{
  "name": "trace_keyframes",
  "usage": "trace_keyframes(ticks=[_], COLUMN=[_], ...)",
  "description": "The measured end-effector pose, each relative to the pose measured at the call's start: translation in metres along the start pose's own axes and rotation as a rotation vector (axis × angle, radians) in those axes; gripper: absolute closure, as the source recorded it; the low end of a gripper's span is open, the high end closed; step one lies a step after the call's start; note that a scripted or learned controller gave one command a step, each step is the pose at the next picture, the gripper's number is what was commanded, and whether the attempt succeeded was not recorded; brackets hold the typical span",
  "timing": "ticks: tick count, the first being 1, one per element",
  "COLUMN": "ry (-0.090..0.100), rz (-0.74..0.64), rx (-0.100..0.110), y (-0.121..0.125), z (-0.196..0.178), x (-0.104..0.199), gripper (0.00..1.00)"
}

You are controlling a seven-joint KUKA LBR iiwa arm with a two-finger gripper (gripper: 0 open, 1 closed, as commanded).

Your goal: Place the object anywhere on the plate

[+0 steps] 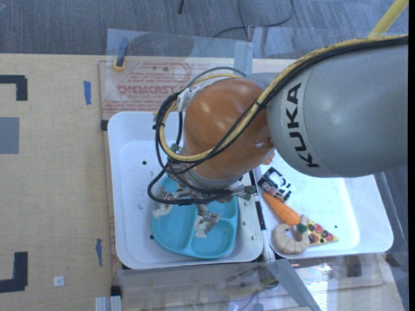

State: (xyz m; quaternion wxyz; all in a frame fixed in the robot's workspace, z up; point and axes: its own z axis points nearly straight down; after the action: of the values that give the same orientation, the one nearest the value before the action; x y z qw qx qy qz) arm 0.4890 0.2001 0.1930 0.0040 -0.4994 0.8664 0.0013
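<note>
1. Arm (337,109) is reaching over the left bin (120,173), gripper (207,220) hanging low over the blue plate (175,235), likely lining up a drop
2. Grip width is reading unclear under the wrist; cannot tell if it is carrying anything
3. Task object is not identifiable; carrot (282,207), pizza slice (319,233) and donut (288,238) are lying in the right bin (369,219), off the plate

Mounted above the pale wooden tabletop (52,193), looking down at a slant on two shallow white plastic bins: left bin (123,173), right bin (363,212). Close enough that the grey arm with its orange band (220,135), reaching in from the right, covers much of the middle. Grey carpeted floor (97,5) along the top edge.
</note>
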Motion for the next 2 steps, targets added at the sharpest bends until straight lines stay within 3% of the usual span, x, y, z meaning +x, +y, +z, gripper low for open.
trace_keyframes(ticks=[1,2], ry=[0.000,0.001], rz=[-0.093,-0.347], rx=[0.001,0.000], y=[-0.041,-0.040], z=[0.014,-0.064], x=[0.001,0.064], gripper=[0.00,0.00])
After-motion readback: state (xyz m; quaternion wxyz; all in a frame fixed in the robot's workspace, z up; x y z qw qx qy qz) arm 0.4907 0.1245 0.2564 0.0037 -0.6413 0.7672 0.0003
